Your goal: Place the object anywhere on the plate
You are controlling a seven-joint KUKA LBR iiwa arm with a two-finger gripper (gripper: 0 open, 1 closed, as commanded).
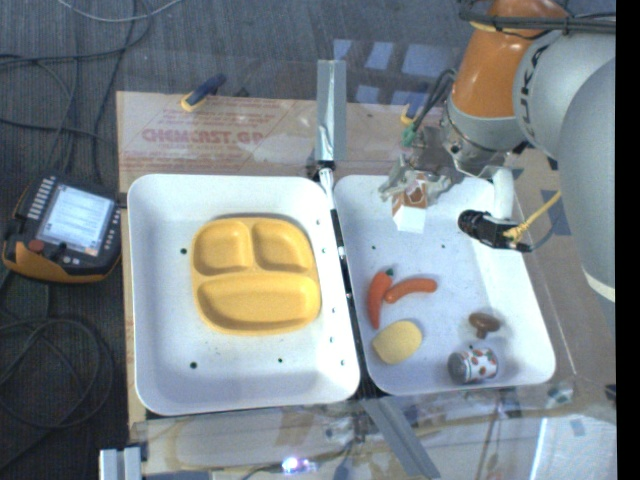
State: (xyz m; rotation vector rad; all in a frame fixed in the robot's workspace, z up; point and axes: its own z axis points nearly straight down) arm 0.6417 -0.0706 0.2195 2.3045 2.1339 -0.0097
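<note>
Yellow plate (256,273) with three compartments, in white bin (150,368). Orange carrot (379,295); orange-red sausage (411,288); pale yellow potato (398,342); brown mushroom (485,322); white cup (473,365) with red spots. Grey arm (580,88), orange band (495,53).

Lighting even and bright from overhead. White bins (160,388) read near overexposed, with glare along the rims. Shadows soft and short. Focus slightly soft overall; dark floor at upper left underexposed.
</note>
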